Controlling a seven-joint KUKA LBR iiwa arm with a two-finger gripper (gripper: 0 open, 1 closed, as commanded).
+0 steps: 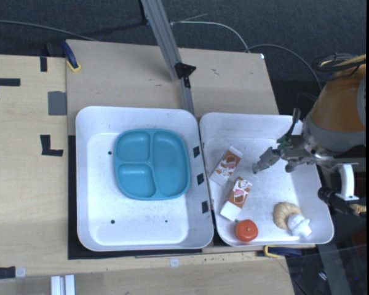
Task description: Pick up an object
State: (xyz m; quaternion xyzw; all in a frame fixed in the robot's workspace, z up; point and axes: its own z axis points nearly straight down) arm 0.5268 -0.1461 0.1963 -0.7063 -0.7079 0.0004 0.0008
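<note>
The right bin (246, 125) holds several small items. A white packet with a red-brown print (226, 165) lies near the bin's left wall. A second similar packet (237, 197) lies just below it. A red round object (246, 230) rests at the front edge. A tan croissant-shaped piece (285, 212) lies at the front right, touching a small white object (301, 226). My gripper (262, 163) hangs over the middle of the right bin, to the right of the upper packet and apart from it. Nothing shows in its grasp.
The left bin (92, 183) carries a blue divided plate (152, 163). A grey metal bar (165, 32) slants in from the top toward the gap between the bins. The arm's orange and grey body (338, 112) stands over the right bin's right rim.
</note>
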